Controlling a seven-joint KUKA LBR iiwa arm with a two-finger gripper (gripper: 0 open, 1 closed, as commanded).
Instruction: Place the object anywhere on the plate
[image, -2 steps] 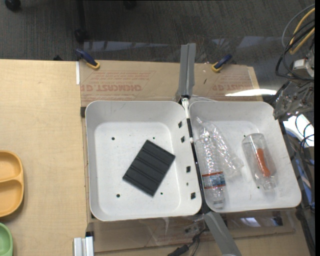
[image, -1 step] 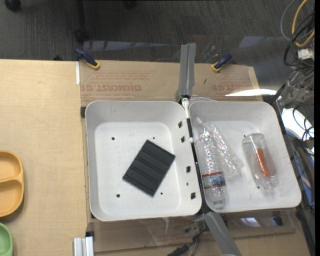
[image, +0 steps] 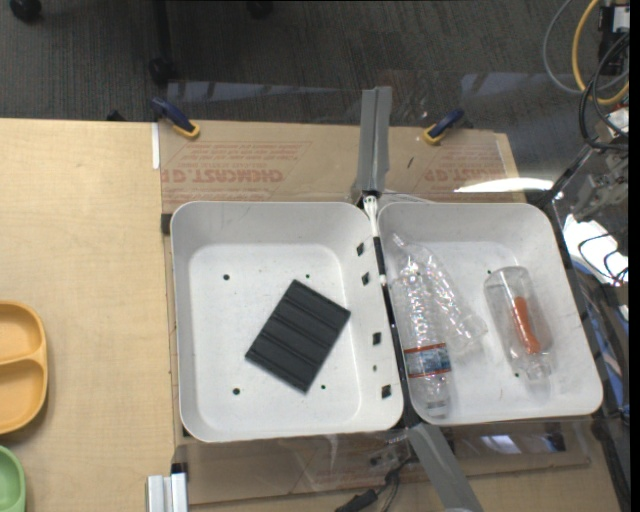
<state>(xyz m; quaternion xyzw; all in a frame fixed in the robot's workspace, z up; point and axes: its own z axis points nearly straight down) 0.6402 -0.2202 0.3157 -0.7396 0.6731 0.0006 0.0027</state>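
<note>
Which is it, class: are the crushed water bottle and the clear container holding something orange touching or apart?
Apart. The camera view shows bare white bin floor between the crushed water bottle and the clear container.

Two white bins (image: 190, 300) sit mid-frame. A crushed clear bottle (image: 425, 320) lies in the right bin, two clamps (image: 178, 120) at the top.

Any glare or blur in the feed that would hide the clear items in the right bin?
Camera view: sharp overall; a bright glare patch on the cardboard behind the right bin; the crushed clear bottle and clear tube read faintly against white; the black plate stands out crisply.
</note>
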